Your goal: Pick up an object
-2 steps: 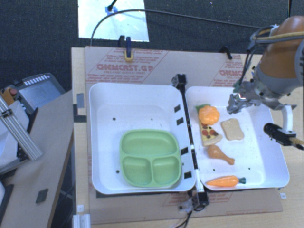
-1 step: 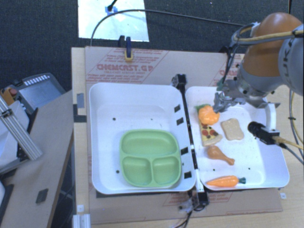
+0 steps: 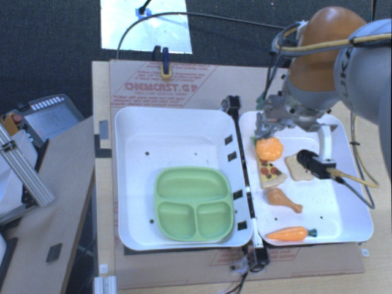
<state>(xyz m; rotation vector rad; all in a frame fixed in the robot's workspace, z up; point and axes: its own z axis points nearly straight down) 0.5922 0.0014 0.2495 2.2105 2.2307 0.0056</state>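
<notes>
The small orange rounded plastic toy (image 3: 269,147), shaped something like a pumpkin or pepper, is what we take to be the target. It lies in the shallow white bin on the view's right (image 3: 352,222), toward that bin's far left corner and close to the wall it shares with its neighbour. The end effector (image 3: 265,129) hangs over the toy's far edge. From this slant we cannot tell whether it is wide or narrow, nor whether it touches the toy, and we see nothing held in it.

Just on the near side of the orange toy, touching or nearly so, lies a flat toy pizza slice (image 3: 271,174), with a pale toast-shaped piece (image 3: 296,168) beside it. Nearer to us are a tan plastic chicken drumstick (image 3: 283,198) and an orange toy carrot with a green tip (image 3: 288,233) along the near wall. The other white bin (image 3: 131,133) holds a light green divided plate (image 3: 194,204), and both bins rest on the pale desk (image 3: 100,84).

We judge the main risk to be a slip. The toy looks smooth and rounded, so an off-centre closure could squeeze it out sideways or roll it onto the pizza slice. The end effector could also catch the slice along with it, or foul the nearby bin wall on the way down
</notes>
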